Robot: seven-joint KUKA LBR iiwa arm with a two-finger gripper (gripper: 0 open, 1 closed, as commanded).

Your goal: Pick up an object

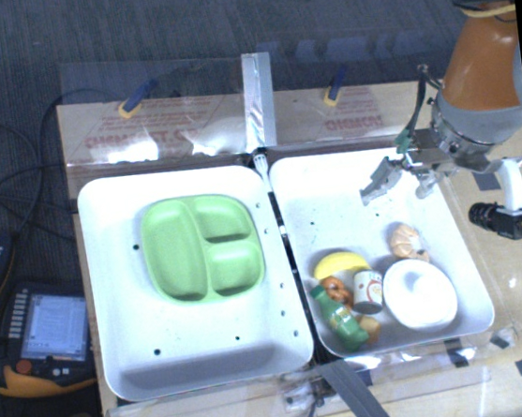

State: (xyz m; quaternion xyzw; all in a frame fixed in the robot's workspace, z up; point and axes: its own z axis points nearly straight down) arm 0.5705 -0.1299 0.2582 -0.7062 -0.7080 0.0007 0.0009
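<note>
The right bin (pixel 336 208) holds a cluster of things at its near end: a yellow rounded piece (pixel 340 264), a green bottle-shaped toy (pixel 341 320), a small red-and-white can (pixel 368 289), a white bowl (pixel 420 293) and a tan egg-shaped piece (pixel 404 240). My gripper (pixel 397 179) hangs over the far right part of this bin, above and behind the tan piece. Its two fingers are spread apart with nothing between them.
The left bin (pixel 126 342) carries a green divided plate (pixel 202 245). A metal divider post (pixel 258 99) stands behind the seam between the bins. Tablets and cables (pixel 39 324) lie on the floor at the left. A black fitting (pixel 498 216) sits right of the bench.
</note>
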